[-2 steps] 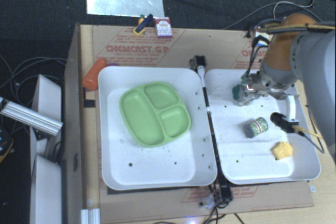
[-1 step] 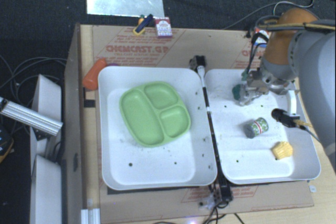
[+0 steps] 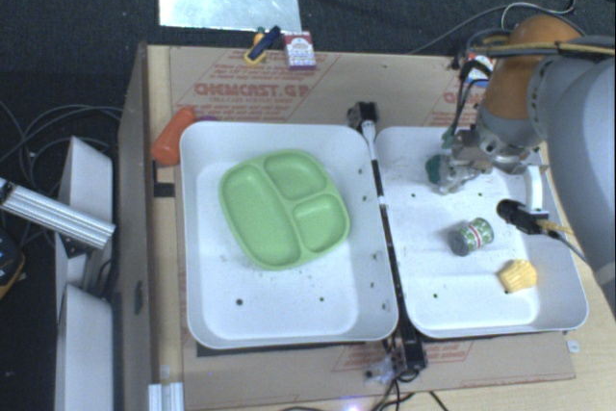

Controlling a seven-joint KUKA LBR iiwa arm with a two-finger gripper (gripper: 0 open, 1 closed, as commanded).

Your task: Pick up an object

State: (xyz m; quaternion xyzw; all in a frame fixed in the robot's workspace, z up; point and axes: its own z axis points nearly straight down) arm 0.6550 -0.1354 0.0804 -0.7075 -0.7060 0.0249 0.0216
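Note:
My gripper [image 3: 454, 174] reaches down into the back left part of the right bin [image 3: 423, 303]. A small dark green object [image 3: 436, 169] lies right against its left side; whether it is held is hidden by the wrist. A small grey and green can [image 3: 471, 236] lies on its side in the middle of that bin. A yellow lump [image 3: 518, 276] rests near the bin's front right corner.
A green divided plate [image 3: 284, 207] lies in the left bin [image 3: 231, 313]. An orange object [image 3: 171, 134] sits outside the left bin's back left corner. A small red box [image 3: 301, 50] and a yellow-black item [image 3: 262, 44] lie on the cardboard behind the bins.

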